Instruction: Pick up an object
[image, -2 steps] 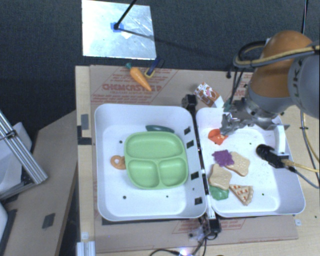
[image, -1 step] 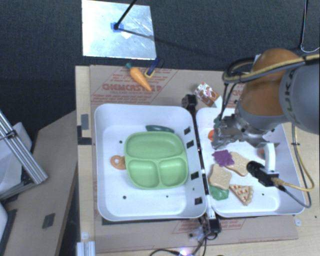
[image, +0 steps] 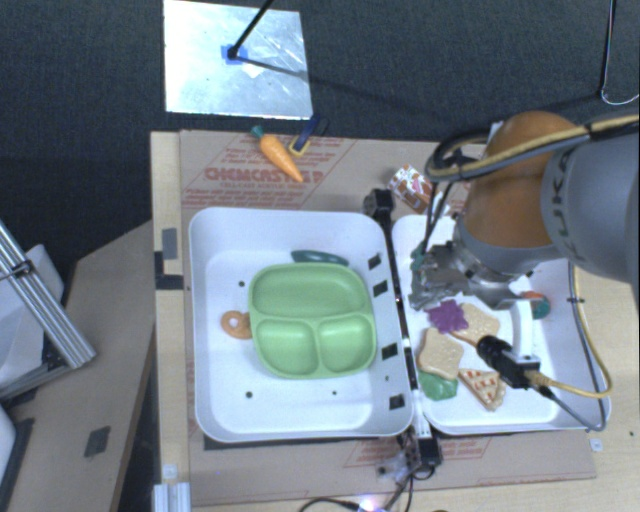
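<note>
Over the right bin (image: 505, 427), close to the wall it shares with the left bin (image: 212, 300), the gripper (image: 428, 288) hangs low above the objects. The nearest candidate for picking is, in my judgement, the purple grape cluster (image: 448, 317). It lies just beside the gripper, toward the near edge of the bin and slightly to the view's right, so the coming move probably needs only a small shift that way and then a descent. The cluster is compact, without a clear long axis, so the turn of the wrist seems to matter little. Just beyond it toward the near edge lies a toast slice (image: 440, 353), touching or almost touching it, and a second pale bread piece (image: 482, 323) sits at its right side; a badly placed grasp could catch these instead. Whether the gripper is open or closed I cannot tell, because the bulk of the grey arm (image: 520, 190) and dark wrist parts cover it from above. The far half of this bin is also hidden under the arm.
</note>
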